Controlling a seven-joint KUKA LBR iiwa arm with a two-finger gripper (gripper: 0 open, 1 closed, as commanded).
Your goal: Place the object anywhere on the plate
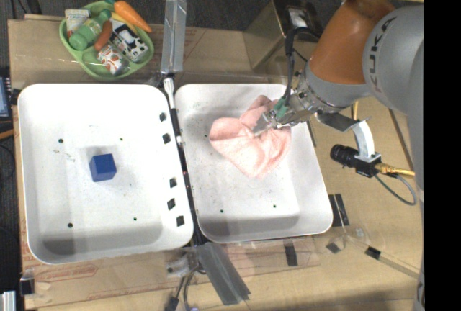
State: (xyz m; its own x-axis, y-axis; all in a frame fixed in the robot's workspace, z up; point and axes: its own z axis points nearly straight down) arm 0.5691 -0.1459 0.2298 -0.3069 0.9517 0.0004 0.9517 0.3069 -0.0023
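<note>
On the worktop sit two shallow white bins, edge to edge, with a grey divider strip running between them. Inside the left bin lies a single blue cube, resting flat on the floor a little left of the middle, well apart from every wall. Inside the right bin lies a crumpled pink cloth, spread across the upper middle of the floor, its lower corner pointing toward the bin's centre.

Reaching in from the right, the grey arm with its orange band comes down over the right bin's upper right corner. Its gripper sits at the cloth's upper right part, low against the folds, and the fabric bunches up around the tips there. Whether the jaws are spread or pinching the cloth I cannot tell, as the tips are small and mixed in with the folds.

Beyond the left bin, on the worktop's far left corner, stands a green bowl heaped with toy food: an orange carrot, a green bottle-like piece and some printed cartons.
</note>
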